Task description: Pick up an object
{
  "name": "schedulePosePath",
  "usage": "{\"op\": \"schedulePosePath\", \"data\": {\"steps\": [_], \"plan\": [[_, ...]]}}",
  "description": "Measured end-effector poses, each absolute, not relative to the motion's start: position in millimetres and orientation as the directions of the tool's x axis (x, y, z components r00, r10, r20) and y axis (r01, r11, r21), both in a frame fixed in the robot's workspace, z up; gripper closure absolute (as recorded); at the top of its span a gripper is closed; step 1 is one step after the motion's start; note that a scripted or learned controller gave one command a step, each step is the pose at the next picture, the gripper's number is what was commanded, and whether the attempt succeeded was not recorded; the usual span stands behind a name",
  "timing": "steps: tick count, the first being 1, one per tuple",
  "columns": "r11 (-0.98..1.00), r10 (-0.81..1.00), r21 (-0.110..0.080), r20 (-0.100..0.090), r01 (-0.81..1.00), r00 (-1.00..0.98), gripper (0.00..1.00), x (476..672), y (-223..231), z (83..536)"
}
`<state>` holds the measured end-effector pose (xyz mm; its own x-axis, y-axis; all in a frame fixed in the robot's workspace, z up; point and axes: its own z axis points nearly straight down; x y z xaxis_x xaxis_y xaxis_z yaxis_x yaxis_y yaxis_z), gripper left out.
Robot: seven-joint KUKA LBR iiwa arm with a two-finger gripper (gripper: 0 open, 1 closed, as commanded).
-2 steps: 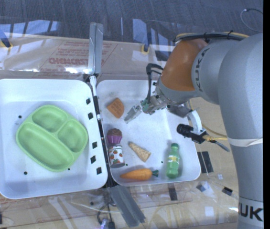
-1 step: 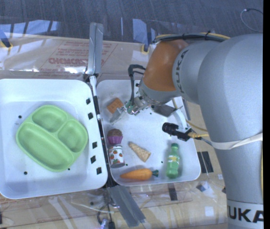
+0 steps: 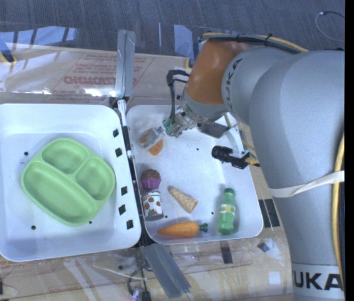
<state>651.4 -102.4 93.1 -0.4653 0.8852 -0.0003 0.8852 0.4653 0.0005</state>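
The grey arm (image 3: 289, 137) fills the right side, with white letters "UKA" readable low on its base and an orange band (image 3: 211, 71) above the wrist. It reaches down into the right bin (image 3: 252, 221) on the tabletop (image 3: 51, 74), where a clear sheet behind the bins carries red printing too faint to read.

The left bin (image 3: 1, 187) holds a green divided plate (image 3: 68, 180) lying slantwise, its long axis running from upper left to lower right.

In the right bin, the pincer (image 3: 171, 127) hangs over the upper left corner, just beside a small orange and grey thing (image 3: 153, 140) that may be a toy food piece; whether its tips are spread or closed I cannot tell. A black piece (image 3: 230, 156) juts out to its right.

Along the bin's near edge lies a carrot (image 3: 180, 229), lengthwise left to right, green top pointing right. Just right of it a green bottle (image 3: 227, 212) lies with its cap pointing away from the camera and a pale label that I cannot read. A tan wedge (image 3: 183, 199) lies mid-bin, tip toward upper left. By the left wall stand a cupcake (image 3: 150, 179) and, just below it, a small can (image 3: 153, 204) with a red and white label, unreadable.
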Motion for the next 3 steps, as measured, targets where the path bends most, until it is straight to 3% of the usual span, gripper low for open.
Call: {"op": "schedulePosePath", "data": {"steps": [1, 2, 3], "plan": [[0.469, 0.883, 0.000, -0.001, 0.883, -0.469, 1.00, 652.0, -102.3, 103.9], [0.468, 0.884, 0.001, -0.001, 0.884, -0.468, 1.00, 657.4, -58.6, 201.6], [0.467, 0.884, 0.000, 0.000, 0.884, -0.467, 0.00, 657.1, -58.6, 200.8]]}}
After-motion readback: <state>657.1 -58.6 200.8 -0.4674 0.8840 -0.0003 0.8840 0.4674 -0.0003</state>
